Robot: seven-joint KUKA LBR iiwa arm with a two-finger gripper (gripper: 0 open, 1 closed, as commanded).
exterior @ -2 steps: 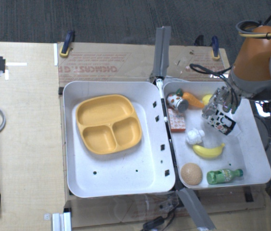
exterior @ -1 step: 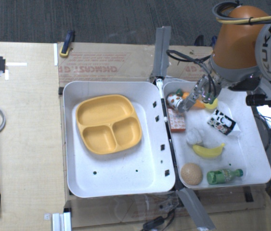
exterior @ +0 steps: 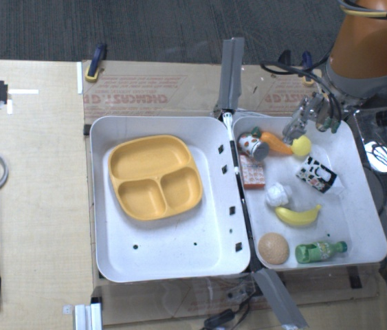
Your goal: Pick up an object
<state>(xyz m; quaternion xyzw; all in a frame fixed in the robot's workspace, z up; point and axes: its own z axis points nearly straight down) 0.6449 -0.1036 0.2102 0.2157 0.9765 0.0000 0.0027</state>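
Note:
The right bin (exterior: 362,205) holds several small items: an orange carrot (exterior: 274,143), a yellow lemon (exterior: 302,146), a black-and-white carton (exterior: 315,174), a banana (exterior: 297,216), a green bottle (exterior: 320,251), a tan round bun (exterior: 273,248), a small white piece (exterior: 278,194), a red-and-white packet (exterior: 251,173) and a round can (exterior: 251,144). My gripper (exterior: 297,129) hangs over the bin's far edge, just above the lemon and the carrot's tip. Nothing shows between its fingers.
The left bin (exterior: 111,246) bears a yellow divided plate (exterior: 155,176). A grey divider post (exterior: 231,74) stands between the bins at the back. Cables (exterior: 286,67) trail behind the right bin. A blue-and-yellow tool (exterior: 96,62) lies on the cardboard behind the left bin.

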